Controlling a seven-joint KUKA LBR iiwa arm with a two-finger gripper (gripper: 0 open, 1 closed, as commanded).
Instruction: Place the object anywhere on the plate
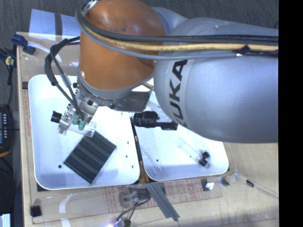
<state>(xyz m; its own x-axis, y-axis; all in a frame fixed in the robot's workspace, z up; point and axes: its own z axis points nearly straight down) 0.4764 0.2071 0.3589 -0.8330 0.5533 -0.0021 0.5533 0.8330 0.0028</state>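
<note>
Camera view: the arm [208, 89] spans the upper frame. The left bin [40, 103] holds the dark ribbed plate [90, 157] at lower left, with the gripper [75, 119] just above it, its grip impossible to tell. A clear, black-capped object [194, 152], likely the task's, lies in the right bin [165, 167]. Any release should come low, over the plate's centre.

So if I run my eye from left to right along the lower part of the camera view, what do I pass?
Left white bin → dark ribbed rectangular plate → right white bin → clear plastic tube with a black cap.
</note>
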